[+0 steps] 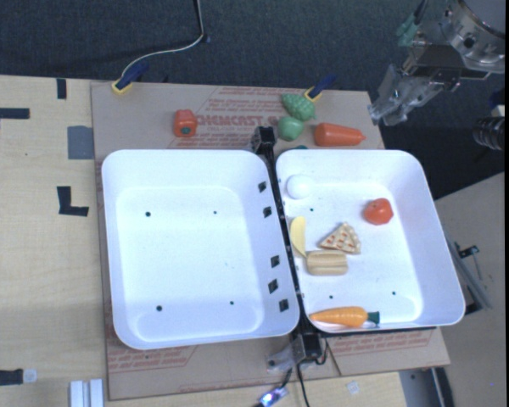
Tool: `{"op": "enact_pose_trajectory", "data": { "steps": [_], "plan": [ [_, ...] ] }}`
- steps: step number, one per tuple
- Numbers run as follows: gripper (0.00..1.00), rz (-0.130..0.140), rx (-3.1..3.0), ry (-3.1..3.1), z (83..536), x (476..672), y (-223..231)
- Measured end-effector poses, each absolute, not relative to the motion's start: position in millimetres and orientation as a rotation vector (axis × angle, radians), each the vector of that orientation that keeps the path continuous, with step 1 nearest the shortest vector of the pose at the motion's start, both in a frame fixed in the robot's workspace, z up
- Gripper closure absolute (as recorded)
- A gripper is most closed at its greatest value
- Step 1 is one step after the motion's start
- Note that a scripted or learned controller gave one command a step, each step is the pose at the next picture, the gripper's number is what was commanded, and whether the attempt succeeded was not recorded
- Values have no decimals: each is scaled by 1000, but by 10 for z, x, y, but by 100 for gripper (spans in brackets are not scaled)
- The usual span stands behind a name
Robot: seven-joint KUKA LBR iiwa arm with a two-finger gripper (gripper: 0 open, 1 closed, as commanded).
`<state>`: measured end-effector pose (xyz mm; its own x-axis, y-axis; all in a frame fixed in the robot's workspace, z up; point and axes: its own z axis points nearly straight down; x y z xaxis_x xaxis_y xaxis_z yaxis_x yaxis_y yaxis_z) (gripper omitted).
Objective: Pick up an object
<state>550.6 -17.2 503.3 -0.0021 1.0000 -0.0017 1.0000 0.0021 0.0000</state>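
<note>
tool (pixel 396 100) up high at back right, off the bins, finger state can't tell, nothing seen in it | right bin (pixel 424 227): tomato (pixel 377 212), carrot (pixel 342 317), wedge (pixel 340 239), roll (pixel 326 264) | pick not started; descend and grasp left

Even, fairly bright light falls from overhead, so the two white bins (pixel 187 168) come close to washing out and their inner walls carry only pale grey shading, while the dark backdrop (pixel 280 24) at the top stays dim. The picture is soft and low in detail, with small things grainy. The tool (pixel 399 100) at upper right looks slightly blurred.
</note>
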Motion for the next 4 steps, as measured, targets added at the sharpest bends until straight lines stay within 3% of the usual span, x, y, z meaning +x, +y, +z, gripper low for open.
{"op": "enact_pose_trajectory", "data": {
  "steps": [1, 2, 4],
  "plan": [
    [100, 4, 2217, 2221, 5370, 5321, -196],
    [100, -4, 2233, 2206, 5350, 5070, -1402],
    [100, -1, 2221, 2221, 5349, 4927, -1714]
  ]
}}
